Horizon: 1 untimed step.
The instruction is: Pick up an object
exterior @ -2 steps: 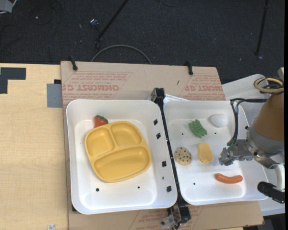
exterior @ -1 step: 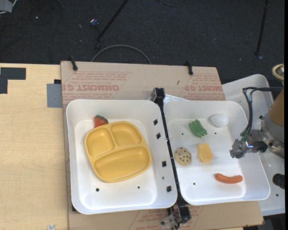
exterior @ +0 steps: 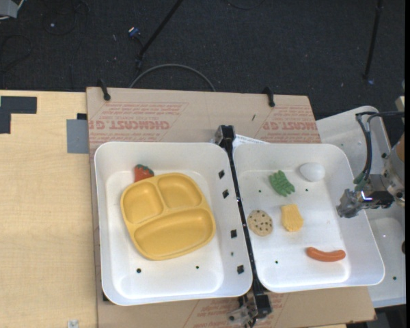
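Note:
The right bin (exterior: 328, 279) holds a green ridged toy (exterior: 281, 182), a white egg-shaped piece (exterior: 312, 171), a speckled cookie (exterior: 260, 222), a yellow chunk (exterior: 292, 218) and an orange-red sausage (exterior: 326, 254). My gripper (exterior: 350, 204) hangs at that bin's right rim, to the right of the yellow chunk and above the sausage. Nothing shows between its tips, and their state is too small and dark to read.
The left bin (exterior: 116, 265) carries a yellow divided plate (exterior: 167, 214) with a red strawberry-like toy (exterior: 143, 172) at its upper left corner. A black divider (exterior: 236, 217) runs between the bins. Cables (exterior: 366, 149) and white hardware sit right of the bins.

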### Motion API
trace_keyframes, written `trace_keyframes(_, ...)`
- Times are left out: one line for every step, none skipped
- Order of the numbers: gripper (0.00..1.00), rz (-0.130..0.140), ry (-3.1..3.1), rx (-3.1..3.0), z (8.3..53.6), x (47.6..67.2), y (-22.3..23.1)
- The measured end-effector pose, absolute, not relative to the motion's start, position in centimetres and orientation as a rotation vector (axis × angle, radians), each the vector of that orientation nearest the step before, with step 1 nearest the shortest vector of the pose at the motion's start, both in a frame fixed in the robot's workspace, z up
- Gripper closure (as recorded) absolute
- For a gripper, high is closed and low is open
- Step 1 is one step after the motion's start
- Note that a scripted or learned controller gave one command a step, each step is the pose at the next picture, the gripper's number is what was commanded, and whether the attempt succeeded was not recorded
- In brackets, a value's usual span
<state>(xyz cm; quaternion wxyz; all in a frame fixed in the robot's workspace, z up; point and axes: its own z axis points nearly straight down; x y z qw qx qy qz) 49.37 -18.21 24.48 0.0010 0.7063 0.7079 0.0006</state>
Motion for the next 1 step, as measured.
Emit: trace_keyframes(1.00,-0.001,2.230,2.218,23.87,51.05,-12.18)
